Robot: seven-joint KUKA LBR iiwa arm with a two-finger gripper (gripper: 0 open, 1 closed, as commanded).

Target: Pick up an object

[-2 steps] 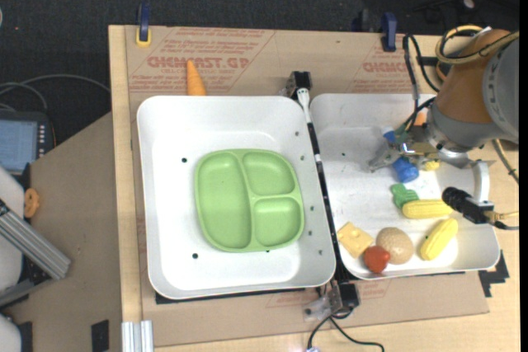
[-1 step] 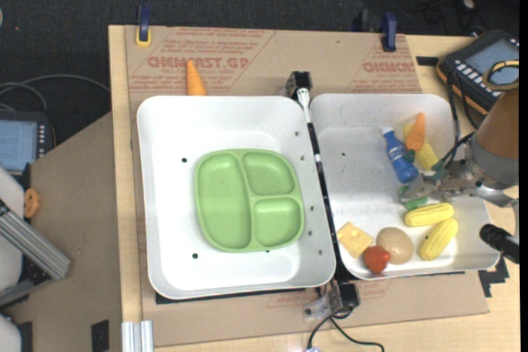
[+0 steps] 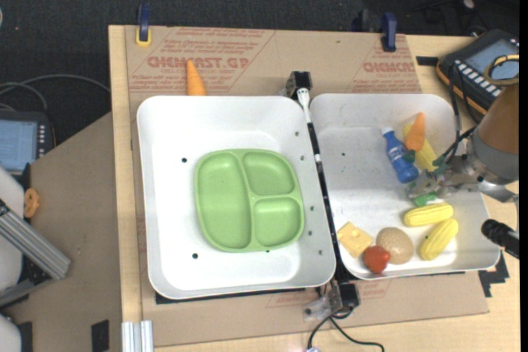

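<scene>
The right bin [image 3: 355, 136] holds several toy foods. A blue bottle [image 3: 400, 157] lies beside an orange carrot [image 3: 417, 128] and a yellow piece [image 3: 426, 154]. Further forward are two yellow corn cobs [image 3: 429, 215] [image 3: 438, 237], a tan potato [image 3: 395, 243], a red tomato [image 3: 376, 259] and a yellow cheese wedge [image 3: 355, 239]. My gripper [image 3: 440, 175] reaches in from the right, low over the bin just right of the bottle. A small green item [image 3: 425, 198] lies right below it. I see nothing held.
The left bin [image 3: 165, 136] carries a green divided plate [image 3: 247, 199]. Another orange carrot [image 3: 195, 79] lies on the cardboard behind that bin. Blue clamps [image 3: 143, 25] [image 3: 388, 30] hold the board's back edge. A black and orange pendant [image 3: 483, 70] sits at the far right.
</scene>
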